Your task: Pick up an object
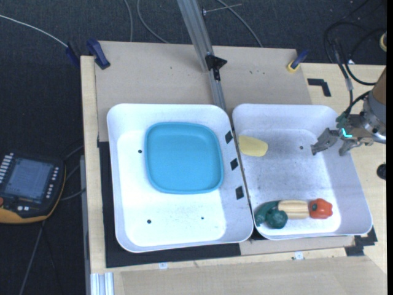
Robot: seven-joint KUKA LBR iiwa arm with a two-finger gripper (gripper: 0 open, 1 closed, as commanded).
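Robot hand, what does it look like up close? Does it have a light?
The gripper is dark grey metal with two thin pointed fingers. A small teal-green light glows on its body, and black cables loop behind the arm.

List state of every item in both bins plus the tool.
blue plate: flat in left bin, nothing on it.
yellow piece: lying loose at right bin's left wall.
green item: at right bin's near edge, touching the tan roll.
tan roll: lying on its side between green and red.
red item: resting against the roll's right end.
tool: open, holding nothing, over right bin's right edge.
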